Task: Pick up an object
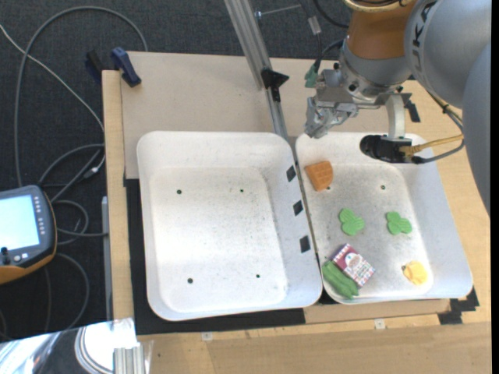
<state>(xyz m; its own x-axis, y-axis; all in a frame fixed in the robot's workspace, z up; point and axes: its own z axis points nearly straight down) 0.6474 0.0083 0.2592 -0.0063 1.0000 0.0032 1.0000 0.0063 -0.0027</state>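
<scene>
Two white bins (pixel 210 150), dark-speckled, sit on a tan tabletop (pixel 195 84). Inside: an orange block (pixel 319 174), two green pieces (pixel 352 223), a yellow piece (pixel 415 272), a pink patterned packet (pixel 353 264).

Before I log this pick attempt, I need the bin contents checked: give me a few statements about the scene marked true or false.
1. The orange block lies in the right bin. True.
2. The two green pieces lie in the left bin. False: both lie in the right bin.
3. The gripper hangs above the right bin's far left corner. True.
4. The yellow piece touches the orange block. False: they lie well apart.
</scene>
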